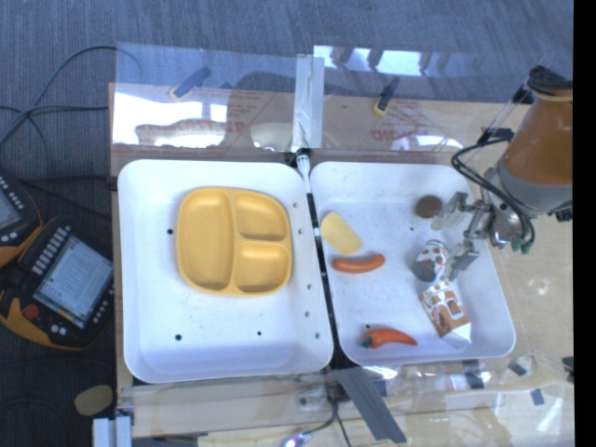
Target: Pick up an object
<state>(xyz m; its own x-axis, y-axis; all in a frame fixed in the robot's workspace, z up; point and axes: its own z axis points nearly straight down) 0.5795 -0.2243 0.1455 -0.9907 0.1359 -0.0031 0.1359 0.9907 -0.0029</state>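
The right bin (494,338) holds several small items. A pale yellow wedge (340,233) lies near its left wall, with an orange sausage (358,264) just below it. A red-orange pepper with a green stem (388,338) rests near the front. A brown round piece (427,206) sits toward the back. A grey and white patterned cup (429,260) lies on its side, and a white patterned carton (445,308) lies below it. My gripper (450,241) hangs over the bin's right side, open, one finger by the brown piece and the other beside the cup. Nothing is between its fingers.
The left bin (140,343) holds a yellow divided plate (234,239). The arm's orange band (548,142) reaches in over the right bin's far right rim. Clear panels stand behind both bins. Handheld controllers lie on the floor at far left.
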